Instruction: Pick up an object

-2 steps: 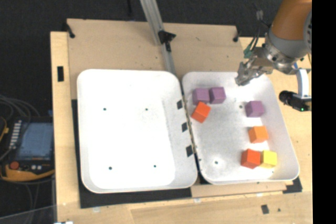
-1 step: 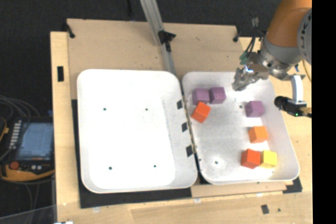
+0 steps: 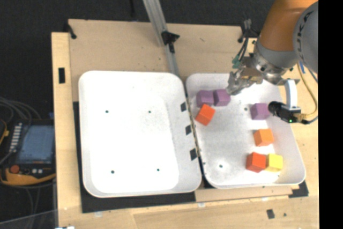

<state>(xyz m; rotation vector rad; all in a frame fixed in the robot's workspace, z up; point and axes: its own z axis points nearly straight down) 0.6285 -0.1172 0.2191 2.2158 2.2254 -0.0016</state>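
Note:
In the right bin [image 3: 236, 177] lie several small blocks. Two purple blocks [image 3: 212, 97] sit side by side near its back left, with an orange block [image 3: 204, 114] just in front of them. A third purple block [image 3: 260, 110] lies further right. Toward the front right are an orange block [image 3: 263, 137], a red-orange block [image 3: 256, 161] and a yellow block [image 3: 275, 162]. My gripper [image 3: 234, 87] hangs just above and to the right of the purple pair, pointing down at it. Nothing shows between its fingertips.
The left bin [image 3: 91, 88] stands beside the right one, with a dark divider between them. A metal pole [image 3: 153, 5] slants up from the back of the bench. A handheld pendant [image 3: 29, 150] lies off the bench at the left.

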